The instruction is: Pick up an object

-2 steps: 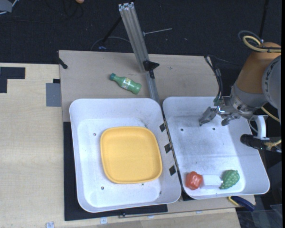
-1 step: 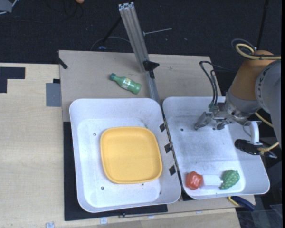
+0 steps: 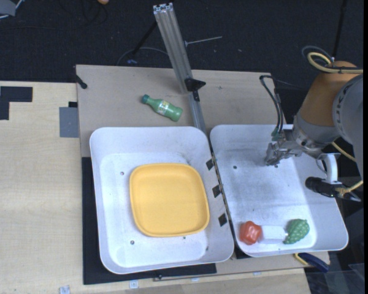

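While the pincer (image 3: pixel 273 158), its state unclear, hovers in the right bin (image 3: pixel 257 188), the red-and-green toy (image 3: pixel 275 232) lies well apart.

Gripper (image 3: pixel 273 158) fingers too small (blurred) to judge.

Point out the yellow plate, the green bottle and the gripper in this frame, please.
yellow plate (image 3: pixel 168 199): camera view, centre of the plate's flat face, in the left bin.
green bottle (image 3: pixel 162 107): camera view, middle of its body, on the bench behind the bins.
gripper (image 3: pixel 273 159): camera view, at its fingertips, over the right bin.
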